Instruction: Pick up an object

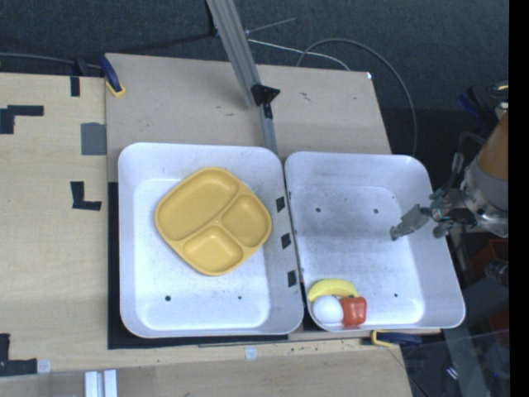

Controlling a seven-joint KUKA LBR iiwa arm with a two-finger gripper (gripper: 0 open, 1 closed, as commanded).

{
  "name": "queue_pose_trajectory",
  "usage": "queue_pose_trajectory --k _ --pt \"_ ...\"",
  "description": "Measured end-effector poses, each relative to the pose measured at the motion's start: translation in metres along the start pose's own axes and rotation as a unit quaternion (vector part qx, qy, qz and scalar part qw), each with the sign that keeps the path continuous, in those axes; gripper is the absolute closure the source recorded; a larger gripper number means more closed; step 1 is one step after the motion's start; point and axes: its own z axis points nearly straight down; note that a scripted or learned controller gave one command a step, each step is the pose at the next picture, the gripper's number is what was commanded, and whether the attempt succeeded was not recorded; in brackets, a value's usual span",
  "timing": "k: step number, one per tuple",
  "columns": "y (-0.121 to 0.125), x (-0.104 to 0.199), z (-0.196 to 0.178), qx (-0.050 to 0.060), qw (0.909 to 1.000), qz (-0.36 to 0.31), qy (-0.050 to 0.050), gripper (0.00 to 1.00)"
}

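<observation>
We are reaching in from the right, and our pincer (407,223) is hanging over the right bin (413,172) near its right wall, about halfway down its length, with nothing between its fingers; whether those fingers are spread or closed we cannot tell from this slanted view, since they are reading as one grey wedge pointing toward the left. What we are looking for is lying toward the near edge of that same bin: a small cluster packed against the near-left corner, made up of a yellow banana (331,288) curving over a white egg (328,309), with a red pepper (354,310) touching the egg on its right. From the pincer the cluster is lying down the view and to the left, well apart from it, across a bare stretch of bin floor. The banana's long axis is running roughly left to right, along the near wall. The left bin (132,222) is holding a yellow divided plate (213,220), farther off still and flat, so we are judging it the poorer choice. We are judging the pepper the nearest piece, though the wall just beside the cluster is likely crowding any descent. The desk (165,98) around the bins is offering nothing else to take.
</observation>
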Motion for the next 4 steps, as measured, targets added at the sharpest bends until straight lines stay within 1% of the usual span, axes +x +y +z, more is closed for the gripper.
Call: queue_pose_trajectory --k 1,2,3,4 --pt "0.0 0.0 0.0 0.0 1.0 0.0 0.0 0.0" --pt "0.0 -0.007 0.047 0.002 1.0 0.001 0.0 0.0" --pt "-0.007 -0.005 0.11 0.004 1.0 0.001 0.001 0.0" --pt "-0.007 -0.005 0.127 0.0 1.0 0.0 -0.001 0.0"
